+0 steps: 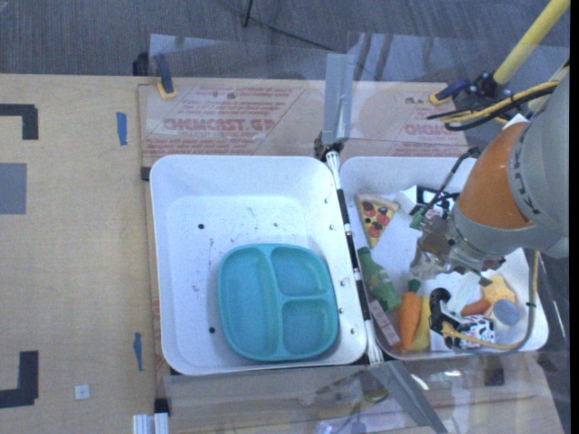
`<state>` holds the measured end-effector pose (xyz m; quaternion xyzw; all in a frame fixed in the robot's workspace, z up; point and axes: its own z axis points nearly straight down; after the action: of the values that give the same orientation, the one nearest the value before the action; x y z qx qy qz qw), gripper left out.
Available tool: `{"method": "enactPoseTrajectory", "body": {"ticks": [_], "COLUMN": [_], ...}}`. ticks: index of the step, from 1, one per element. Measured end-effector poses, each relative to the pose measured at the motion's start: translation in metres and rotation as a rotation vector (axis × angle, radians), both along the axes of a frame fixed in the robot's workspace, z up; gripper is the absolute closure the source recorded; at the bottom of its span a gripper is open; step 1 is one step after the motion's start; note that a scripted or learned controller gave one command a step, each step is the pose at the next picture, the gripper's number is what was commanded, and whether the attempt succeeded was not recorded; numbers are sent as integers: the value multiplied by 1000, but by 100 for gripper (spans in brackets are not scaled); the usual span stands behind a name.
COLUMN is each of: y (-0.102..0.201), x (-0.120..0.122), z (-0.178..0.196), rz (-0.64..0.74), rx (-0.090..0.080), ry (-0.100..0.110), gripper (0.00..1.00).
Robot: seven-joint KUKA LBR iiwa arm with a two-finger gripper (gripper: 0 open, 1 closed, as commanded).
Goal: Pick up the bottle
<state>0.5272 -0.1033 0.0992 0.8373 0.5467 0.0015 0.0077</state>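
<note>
Green bottle [375, 278] lies along right bin's [398, 172] left wall beside the carrot [410, 320]; my pincer [427, 265] hangs just right of it, spread unreadable; I'd shift left, straddle its body.

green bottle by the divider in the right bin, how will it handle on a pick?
The green bottle lies on its side, so its round body will probably roll if nudged. It sits close against the bin wall with the carrot beside it, so one side is likely cramped. It looks like smooth plastic, possibly slippery.
</note>
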Motion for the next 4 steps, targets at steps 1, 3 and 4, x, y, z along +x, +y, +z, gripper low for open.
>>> {"method": "enactPoseTrajectory", "body": {"ticks": [1, 3, 4], "y": [0, 14, -53], "x": [0, 0, -27], "z": [0, 85, 11], "rz": [0, 135, 223], "rx": [0, 10, 11], "ry": [0, 13, 14], "gripper": [0, 100, 100]}}
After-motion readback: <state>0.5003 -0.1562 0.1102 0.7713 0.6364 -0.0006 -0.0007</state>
